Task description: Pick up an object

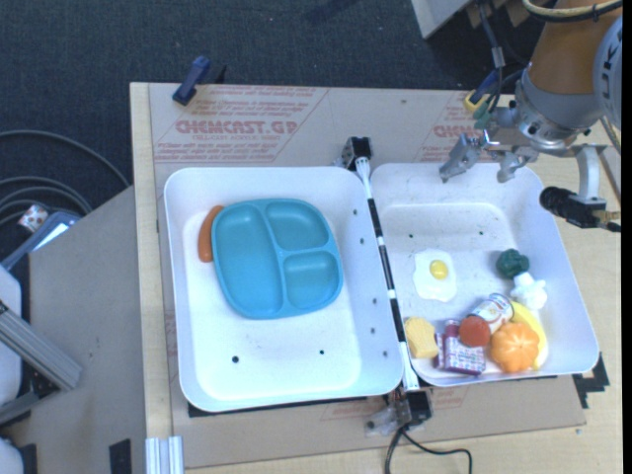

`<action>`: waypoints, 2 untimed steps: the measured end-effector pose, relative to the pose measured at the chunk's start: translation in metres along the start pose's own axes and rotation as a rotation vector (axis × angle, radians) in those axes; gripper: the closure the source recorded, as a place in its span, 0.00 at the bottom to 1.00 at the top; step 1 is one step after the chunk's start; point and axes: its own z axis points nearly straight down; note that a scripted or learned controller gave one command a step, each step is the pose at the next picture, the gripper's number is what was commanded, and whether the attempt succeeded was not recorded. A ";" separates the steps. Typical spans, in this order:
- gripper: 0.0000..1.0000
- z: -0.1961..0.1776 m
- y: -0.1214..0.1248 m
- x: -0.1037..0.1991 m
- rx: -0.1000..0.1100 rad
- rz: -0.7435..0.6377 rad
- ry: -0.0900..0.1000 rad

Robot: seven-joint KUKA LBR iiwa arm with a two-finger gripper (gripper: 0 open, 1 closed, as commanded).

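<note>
Two shallow white bins are seen from above, side by side on a cardboard-topped table (296,117). Nearest the viewer, at about 5 o'clock in the frame, a cluster of toy food is crowded into the near corner of the right bin (474,191): a yellow block (422,338), a dark red packet (460,355), a small bottle with a red cap (486,317), an orange fruit (516,346) and a banana (533,321), all touching or just beside one another. These are judged light, hard plastic pieces, smooth and somewhat slippery; the round orange fruit would likely roll from a pinch unless taken across its middle. The bottle is judged the easiest hold, taken across its narrow body; its long axis runs from 7 o'clock to 1 o'clock, cap end toward 7. The banana's long axis runs from 11 to 5 o'clock. A little farther, a fried egg (434,276) is laid flat near the bin's centre, thin and hard to get under. At 3 o'clock from it, a green piece (512,262) and a white piece (529,289) are found near the right wall. In the left bin (267,368), a blue divided tray (276,257) is set over an orange sausage-like piece (205,234), whose long axis runs 12 to 6. Farthest, at 1 o'clock, the hand (486,164) hangs over the right bin's far rim with its fingers spread apart and nothing between them, well apart from the cluster.
</note>
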 end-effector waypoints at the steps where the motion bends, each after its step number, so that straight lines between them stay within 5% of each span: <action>1: 0.00 0.130 0.015 -0.004 -0.001 -0.001 -0.001; 2: 1.00 0.119 0.015 -0.003 -0.002 -0.001 -0.001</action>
